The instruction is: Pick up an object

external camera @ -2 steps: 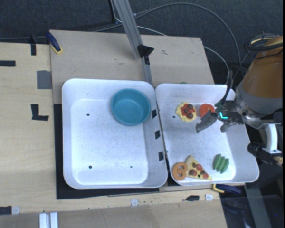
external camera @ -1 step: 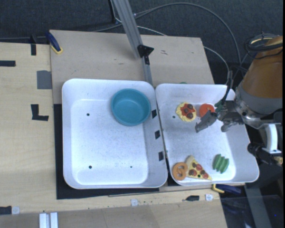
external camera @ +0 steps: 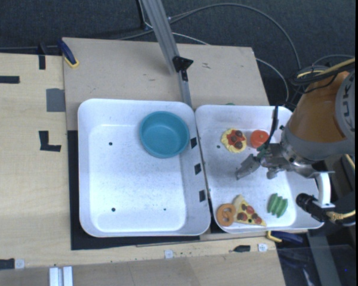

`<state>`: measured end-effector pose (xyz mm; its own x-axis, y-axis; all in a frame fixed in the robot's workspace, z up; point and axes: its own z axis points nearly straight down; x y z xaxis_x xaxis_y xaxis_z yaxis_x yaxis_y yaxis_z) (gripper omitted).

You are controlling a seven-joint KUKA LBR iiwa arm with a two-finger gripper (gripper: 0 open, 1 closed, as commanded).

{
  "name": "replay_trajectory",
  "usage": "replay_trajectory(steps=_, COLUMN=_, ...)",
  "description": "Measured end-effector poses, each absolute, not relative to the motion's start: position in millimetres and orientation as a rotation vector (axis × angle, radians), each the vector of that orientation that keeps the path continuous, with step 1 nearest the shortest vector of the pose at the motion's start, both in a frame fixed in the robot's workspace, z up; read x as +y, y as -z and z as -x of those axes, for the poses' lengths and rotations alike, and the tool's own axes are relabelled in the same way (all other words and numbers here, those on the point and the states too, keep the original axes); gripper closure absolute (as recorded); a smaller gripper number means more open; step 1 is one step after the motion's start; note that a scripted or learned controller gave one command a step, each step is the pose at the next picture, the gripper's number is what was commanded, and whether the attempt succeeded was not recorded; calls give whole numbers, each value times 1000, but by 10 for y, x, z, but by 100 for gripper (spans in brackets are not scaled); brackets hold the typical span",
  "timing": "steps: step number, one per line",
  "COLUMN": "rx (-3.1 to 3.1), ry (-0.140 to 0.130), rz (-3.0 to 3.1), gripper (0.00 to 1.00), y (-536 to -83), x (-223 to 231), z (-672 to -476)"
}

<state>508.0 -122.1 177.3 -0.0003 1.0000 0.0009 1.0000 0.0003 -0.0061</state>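
Tomato (external camera: 259,138) just above end effector (external camera: 250,167) | fingers' state cannot tell | right bin (external camera: 218,159)

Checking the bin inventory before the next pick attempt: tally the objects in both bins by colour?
Blue: 1, bowl, left bin
Red: 1, round piece, right bin
Green: 1, pod-like piece
Yellow/orange, red-topped: 3, small round, slice, pretzel-like piece
Total: 6

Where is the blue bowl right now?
The round blue plastic bowl sits in the left white bin, at its far right corner, beside the divide with the right bin.
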Motion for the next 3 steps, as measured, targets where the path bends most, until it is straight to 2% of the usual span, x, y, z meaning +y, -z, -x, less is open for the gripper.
replay_trajectory(steps=2, rx=-2222, ry=1, rz=2222, gripper=0, y=-893, x=-1290, z=-5094)
replay_trajectory(steps=3, rx=-2223, ry=2, rz=2224, gripper=100, y=-1008, x=-1298, z=-5097)
